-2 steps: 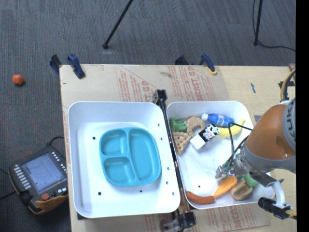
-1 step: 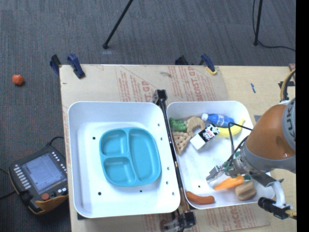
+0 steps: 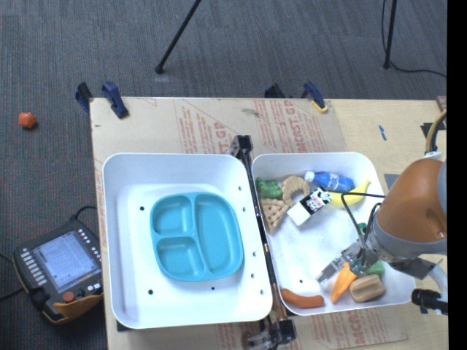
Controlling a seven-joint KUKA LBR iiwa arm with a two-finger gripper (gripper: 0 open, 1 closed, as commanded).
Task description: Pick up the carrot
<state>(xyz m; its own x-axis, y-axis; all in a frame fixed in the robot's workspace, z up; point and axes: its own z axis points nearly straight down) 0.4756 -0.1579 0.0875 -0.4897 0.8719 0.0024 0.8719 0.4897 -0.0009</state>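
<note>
Tool (image 3: 341,267) sits low in the right bin (image 3: 288,159), lower right of frame, fingers spread astride the carrot's (image 3: 341,283) top end. We judge: close squarely on the carrot, avoid nudging the bread roll (image 3: 367,288) beside it, then lift straight up.

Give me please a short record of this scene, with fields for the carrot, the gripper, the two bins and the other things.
carrot: lies in the right bin, near its front right corner
gripper: down in the right bin, right at the carrot's upper end
left bin: holds a blue divided plate
right bin: holds toy foods
beside carrot: bread roll to its right, sausage to its left
far side of right bin: bottle, banana, waffle
</note>
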